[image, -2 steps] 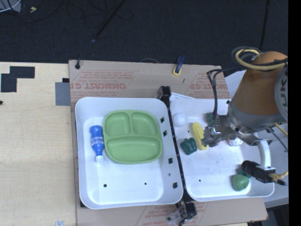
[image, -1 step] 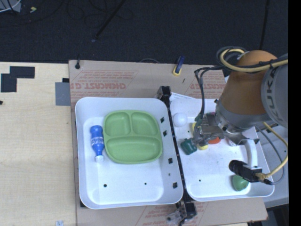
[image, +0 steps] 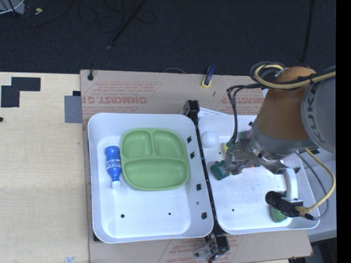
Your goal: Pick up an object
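Right-hand shallow white plastic bin [image: 241,218]: holds one small dark teal rounded object [image: 219,171] near its left wall, one white ball [image: 209,139] toward the upper left corner, and one green object [image: 278,214] at the lower right, partly under a black fitting. Grey arm with orange band: its two-finger gripper [image: 233,160] hangs over this bin, with the teal object lying just to the left of and slightly below it, seemingly at its tip; whether it sits between them cannot be told. Finger state: cannot be told. The teal piece's long axis is unclear. Left-hand white bin [image: 109,223]: one light green sectioned plastic tray [image: 154,159] and, just left of it, one small blue bottle with white cap [image: 113,165], lying lengthwise up-down, well apart from the gripper. Obstruction: the divider wall close beside the teal object likely limits approach from the left.
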